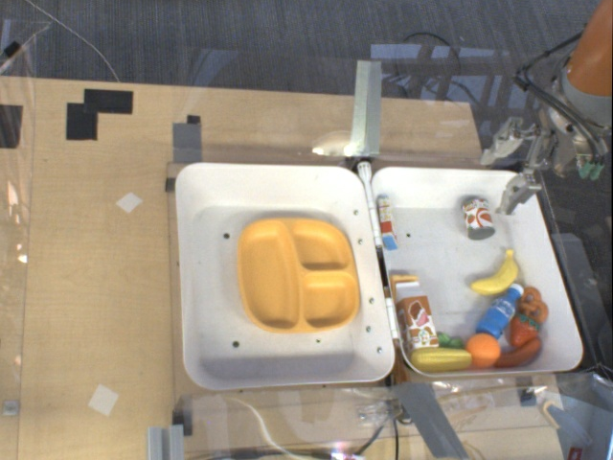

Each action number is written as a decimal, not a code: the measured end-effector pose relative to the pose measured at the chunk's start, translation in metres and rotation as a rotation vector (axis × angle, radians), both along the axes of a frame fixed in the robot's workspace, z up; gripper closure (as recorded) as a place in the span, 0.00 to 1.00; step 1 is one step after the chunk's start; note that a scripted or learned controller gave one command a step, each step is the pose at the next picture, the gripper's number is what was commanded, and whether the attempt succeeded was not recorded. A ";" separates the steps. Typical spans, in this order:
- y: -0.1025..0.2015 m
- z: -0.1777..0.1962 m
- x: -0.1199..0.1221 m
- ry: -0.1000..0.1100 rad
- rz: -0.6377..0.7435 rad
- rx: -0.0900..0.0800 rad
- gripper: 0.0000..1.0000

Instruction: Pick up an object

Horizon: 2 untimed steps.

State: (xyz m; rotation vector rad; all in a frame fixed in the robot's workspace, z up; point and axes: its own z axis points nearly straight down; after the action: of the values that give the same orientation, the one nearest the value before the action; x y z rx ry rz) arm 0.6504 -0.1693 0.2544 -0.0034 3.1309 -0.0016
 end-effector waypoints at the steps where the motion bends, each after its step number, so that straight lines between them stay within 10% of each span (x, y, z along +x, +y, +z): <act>1: -0.036 -0.111 -0.029 0.012 -0.101 0.003 0.00; 2: -0.031 -0.103 -0.022 -0.001 -0.487 0.004 0.00</act>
State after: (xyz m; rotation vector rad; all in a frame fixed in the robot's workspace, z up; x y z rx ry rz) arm 0.6279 -0.2000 0.1513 0.7515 3.0392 0.0013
